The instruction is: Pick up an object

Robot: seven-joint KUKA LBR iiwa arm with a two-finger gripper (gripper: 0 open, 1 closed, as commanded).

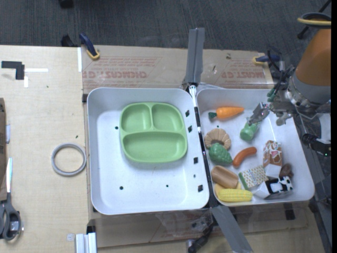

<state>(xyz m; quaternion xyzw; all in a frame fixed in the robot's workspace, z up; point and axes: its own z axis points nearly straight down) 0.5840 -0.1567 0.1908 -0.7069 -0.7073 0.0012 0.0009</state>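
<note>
My gripper (271, 116) hovers over the upper right part of the right bin (303, 157). Its fingers stand apart with only bin floor between them, so it is open. The left finger (258, 114) is just above a small green toy vegetable (248, 132). An orange carrot (230, 112) lies to the gripper's left. Below are a bread roll (217, 138), a green broccoli (220, 154), an orange sausage (244, 155), a hot-dog bun (225, 177), a yellow corn cob (234, 195), a sandwich piece (254, 176), a brown-spotted carton (272, 154) and a black-and-white carton (279, 185).
The left bin (105, 183) holds a green divided plate (154, 132). A grey divider (195, 57) runs between the bins. A tape ring (69, 158) and scissors (9, 215) lie on the bench at the left. The arm's orange band (316, 59) rises at the right.
</note>
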